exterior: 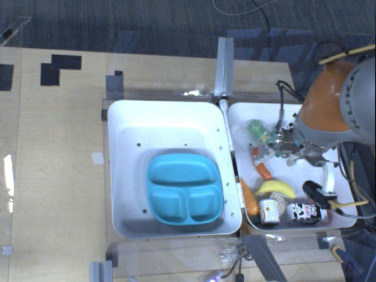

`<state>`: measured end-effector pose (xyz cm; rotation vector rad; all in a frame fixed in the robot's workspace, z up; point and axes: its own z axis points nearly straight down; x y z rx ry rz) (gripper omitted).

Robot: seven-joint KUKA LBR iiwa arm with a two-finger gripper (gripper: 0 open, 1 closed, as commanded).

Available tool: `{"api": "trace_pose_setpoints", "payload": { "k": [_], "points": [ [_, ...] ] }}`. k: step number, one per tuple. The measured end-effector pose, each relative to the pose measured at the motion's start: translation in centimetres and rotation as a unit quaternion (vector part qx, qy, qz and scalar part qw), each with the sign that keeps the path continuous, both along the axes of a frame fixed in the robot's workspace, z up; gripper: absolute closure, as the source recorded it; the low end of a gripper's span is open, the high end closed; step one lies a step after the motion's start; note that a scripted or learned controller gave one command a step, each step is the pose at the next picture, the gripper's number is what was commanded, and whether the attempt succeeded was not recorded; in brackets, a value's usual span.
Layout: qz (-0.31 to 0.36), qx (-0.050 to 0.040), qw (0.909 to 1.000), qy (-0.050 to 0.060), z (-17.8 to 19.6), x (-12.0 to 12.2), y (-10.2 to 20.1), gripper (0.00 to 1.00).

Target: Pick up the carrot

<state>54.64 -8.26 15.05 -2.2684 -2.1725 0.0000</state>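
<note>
The carrot [249, 198], a tapered orange piece, lies along the left wall of the right bin [238, 128], close to the front corner. My gripper [279, 145] hangs over the middle of the right bin, up and to the right of the carrot and clearly apart from it. A small green item [257, 128] sits just to the gripper's left. A short orange-red piece [262, 169] lies below the gripper, between it and the carrot.
A yellow banana [277, 188], a small printed cup [270, 211] and a black-and-white bottle [305, 212] crowd the front of the right bin beside the carrot. The left bin [126, 128] holds a blue divided plate [185, 188].
</note>
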Motion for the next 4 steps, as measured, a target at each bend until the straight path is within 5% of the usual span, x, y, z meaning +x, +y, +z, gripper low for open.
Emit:
{"api": "trace_pose_setpoints", "payload": {
  "k": [1, 2, 3, 4],
  "points": [
    [-0.088, -0.0001, 0.9961, -0.001, 1.0, 1.0, -2.2, 0.00],
    [-0.182, 0.0001, 0.9833, 0.000, 3.3, -0.5, 3.5, 0.00],
    [-0.193, -0.0003, 0.9811, 0.003, -5.1, -1.6, -0.1, 0.00],
    [-0.168, -0.0002, 0.9857, -0.001, 5.2, -5.6, -2.0, 0.00]
  ]
}}
